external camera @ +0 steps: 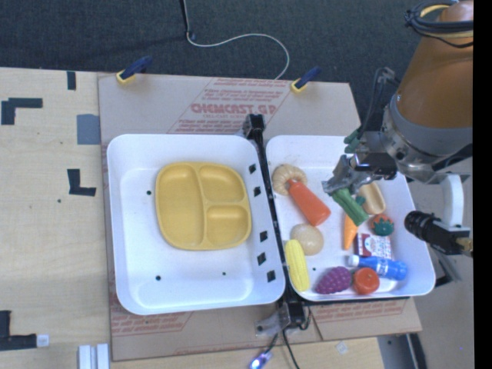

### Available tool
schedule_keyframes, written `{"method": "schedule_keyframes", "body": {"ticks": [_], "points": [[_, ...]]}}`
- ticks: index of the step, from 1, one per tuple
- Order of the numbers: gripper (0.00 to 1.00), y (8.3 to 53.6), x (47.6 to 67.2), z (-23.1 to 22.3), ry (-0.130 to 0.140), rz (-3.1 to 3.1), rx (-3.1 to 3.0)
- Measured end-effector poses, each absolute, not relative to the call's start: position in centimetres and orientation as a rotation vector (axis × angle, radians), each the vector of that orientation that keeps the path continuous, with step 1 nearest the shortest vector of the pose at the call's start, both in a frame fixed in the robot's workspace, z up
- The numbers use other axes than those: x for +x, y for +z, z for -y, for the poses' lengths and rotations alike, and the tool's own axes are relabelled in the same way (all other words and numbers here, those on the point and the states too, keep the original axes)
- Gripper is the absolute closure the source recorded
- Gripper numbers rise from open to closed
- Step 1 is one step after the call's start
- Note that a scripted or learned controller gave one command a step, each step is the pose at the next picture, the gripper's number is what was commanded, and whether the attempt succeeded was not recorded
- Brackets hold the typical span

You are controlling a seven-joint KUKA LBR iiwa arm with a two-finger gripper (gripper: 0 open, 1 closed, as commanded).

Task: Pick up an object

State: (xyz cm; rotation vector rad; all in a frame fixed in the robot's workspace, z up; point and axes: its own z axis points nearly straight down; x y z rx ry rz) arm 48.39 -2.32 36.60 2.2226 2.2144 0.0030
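Observation:
My gripper (345, 184) hangs over the upper middle of the right bin (323, 146), its fingers pointing down-left. Just below it lies a green vegetable (348, 204), with a tan bread-like piece (373, 198) to its right. An orange carrot (308, 202) lies left of the gripper beside a tan mushroom (286, 177). Lower in the bin are a beige potato (307, 238), a yellow corn cob (297, 264), purple grapes (334, 280), a red tomato (366, 281), a blue bottle (382, 267) and a small carton (373, 246). Nothing shows between the fingers.
The left bin (138, 160) holds a yellow divided plate (203, 205). A black divider clip strip (264, 198) runs between the bins. The orange and grey arm (438, 75) enters at the upper right. A cable (231, 41) loops at the back.

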Motion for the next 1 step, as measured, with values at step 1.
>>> {"method": "schedule_keyframes", "body": {"ticks": [1], "points": [[1.0, 29.72, 48.21, -6.77, -0.009, -2.237, 2.216]]}}
